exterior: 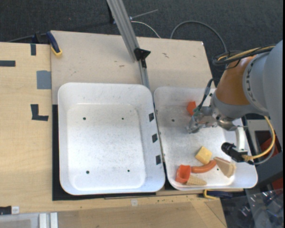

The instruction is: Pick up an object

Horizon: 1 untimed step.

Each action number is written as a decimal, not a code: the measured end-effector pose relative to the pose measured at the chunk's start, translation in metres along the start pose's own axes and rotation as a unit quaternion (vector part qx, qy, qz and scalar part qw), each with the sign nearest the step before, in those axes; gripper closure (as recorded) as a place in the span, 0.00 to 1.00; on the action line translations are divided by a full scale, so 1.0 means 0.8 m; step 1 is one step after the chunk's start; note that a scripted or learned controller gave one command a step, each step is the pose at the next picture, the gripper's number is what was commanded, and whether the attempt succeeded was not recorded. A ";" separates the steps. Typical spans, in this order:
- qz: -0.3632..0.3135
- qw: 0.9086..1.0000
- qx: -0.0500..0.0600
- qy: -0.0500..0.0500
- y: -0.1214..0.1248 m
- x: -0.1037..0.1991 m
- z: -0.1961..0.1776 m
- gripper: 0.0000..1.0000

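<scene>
The gripper [195,125] is low in the right bin [173,109], beside a small orange piece [191,107]; I cannot tell its state. This looks like the reaching step. Next it should close on the piece and lift.

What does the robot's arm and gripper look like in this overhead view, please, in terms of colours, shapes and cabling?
The arm is a thick, rounded grey body with a broad orange band above the wrist. Below the band sits a grey collar leading to a small metallic gripper. Dark cables loop beside the band, and a yellow cable curves under the arm near a black fitting.
</scene>
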<state>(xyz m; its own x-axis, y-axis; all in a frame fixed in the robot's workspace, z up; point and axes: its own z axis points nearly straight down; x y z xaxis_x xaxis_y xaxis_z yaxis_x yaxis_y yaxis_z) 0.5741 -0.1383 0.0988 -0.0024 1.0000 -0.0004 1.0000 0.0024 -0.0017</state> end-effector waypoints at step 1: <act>0.001 1.000 -0.002 0.000 -0.005 -0.011 -0.067 1.00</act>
<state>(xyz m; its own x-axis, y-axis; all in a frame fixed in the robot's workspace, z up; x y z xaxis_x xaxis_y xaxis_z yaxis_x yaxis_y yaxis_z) 0.5703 -0.1473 0.1528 -0.0001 1.0000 -0.0014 1.0000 0.0001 0.0033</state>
